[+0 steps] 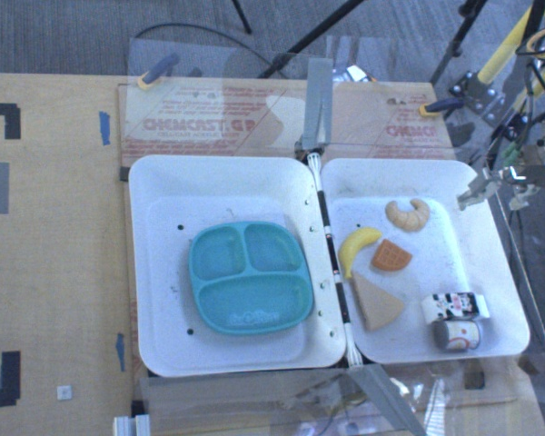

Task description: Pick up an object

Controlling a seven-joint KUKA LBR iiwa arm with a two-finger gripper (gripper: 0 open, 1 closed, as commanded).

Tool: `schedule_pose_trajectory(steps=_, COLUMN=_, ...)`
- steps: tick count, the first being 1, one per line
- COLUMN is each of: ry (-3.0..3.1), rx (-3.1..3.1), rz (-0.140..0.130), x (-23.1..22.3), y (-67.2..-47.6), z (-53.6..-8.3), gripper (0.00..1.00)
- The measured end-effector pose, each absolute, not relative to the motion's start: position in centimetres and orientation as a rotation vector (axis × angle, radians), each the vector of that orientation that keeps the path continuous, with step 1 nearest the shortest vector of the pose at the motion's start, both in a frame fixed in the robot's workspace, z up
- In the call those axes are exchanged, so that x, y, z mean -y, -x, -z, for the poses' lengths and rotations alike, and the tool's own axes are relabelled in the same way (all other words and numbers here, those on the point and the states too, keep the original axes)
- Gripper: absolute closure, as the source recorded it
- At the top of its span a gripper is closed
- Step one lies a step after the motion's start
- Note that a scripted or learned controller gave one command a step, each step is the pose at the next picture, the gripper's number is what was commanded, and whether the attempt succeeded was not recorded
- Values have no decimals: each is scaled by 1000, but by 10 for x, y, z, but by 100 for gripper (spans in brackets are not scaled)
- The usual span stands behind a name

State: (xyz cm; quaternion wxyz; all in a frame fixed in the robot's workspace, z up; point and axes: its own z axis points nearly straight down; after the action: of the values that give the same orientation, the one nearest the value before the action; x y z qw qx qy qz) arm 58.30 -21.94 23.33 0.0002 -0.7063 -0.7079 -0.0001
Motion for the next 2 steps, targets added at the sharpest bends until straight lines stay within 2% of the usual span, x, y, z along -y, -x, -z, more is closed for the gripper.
schedule_pose_trajectory(steps=1, ry=1920, rx=2485, rz=1, x=142, y=-588, z=-142, gripper=0)
schedule_pose_trajectory(steps=2, ry=1804, rx=2571, rz=1, x=103, y=-588, z=-96, gripper=0)
